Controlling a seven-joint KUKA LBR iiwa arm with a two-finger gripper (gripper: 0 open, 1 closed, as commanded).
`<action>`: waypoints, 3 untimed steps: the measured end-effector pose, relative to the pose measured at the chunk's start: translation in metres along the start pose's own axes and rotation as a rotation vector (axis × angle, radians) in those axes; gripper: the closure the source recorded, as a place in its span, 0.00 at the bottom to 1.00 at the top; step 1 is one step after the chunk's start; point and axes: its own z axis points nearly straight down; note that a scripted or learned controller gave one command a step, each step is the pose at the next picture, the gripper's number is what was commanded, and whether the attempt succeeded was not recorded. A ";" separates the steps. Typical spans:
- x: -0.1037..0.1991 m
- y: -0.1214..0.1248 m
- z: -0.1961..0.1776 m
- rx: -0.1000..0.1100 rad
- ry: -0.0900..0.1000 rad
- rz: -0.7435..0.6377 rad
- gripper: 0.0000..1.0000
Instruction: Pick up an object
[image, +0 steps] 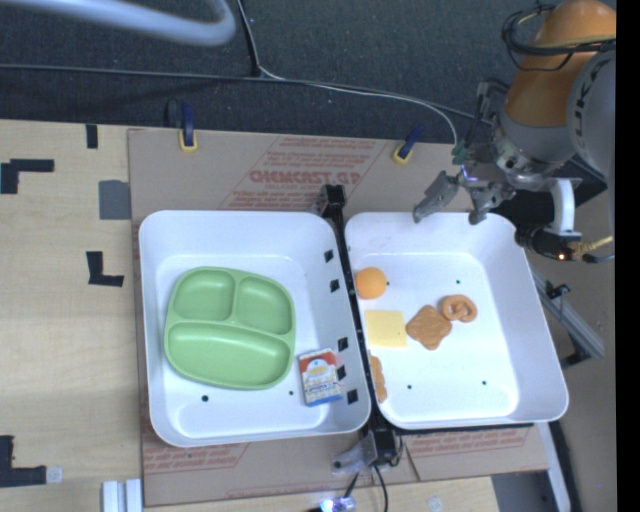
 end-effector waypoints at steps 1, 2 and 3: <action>0.000 0.002 -0.008 -0.013 -0.002 -0.003 0.00; -0.002 -0.008 0.048 -0.007 -0.003 -0.001 0.00; -0.012 -0.008 0.100 -0.008 -0.004 -0.001 0.00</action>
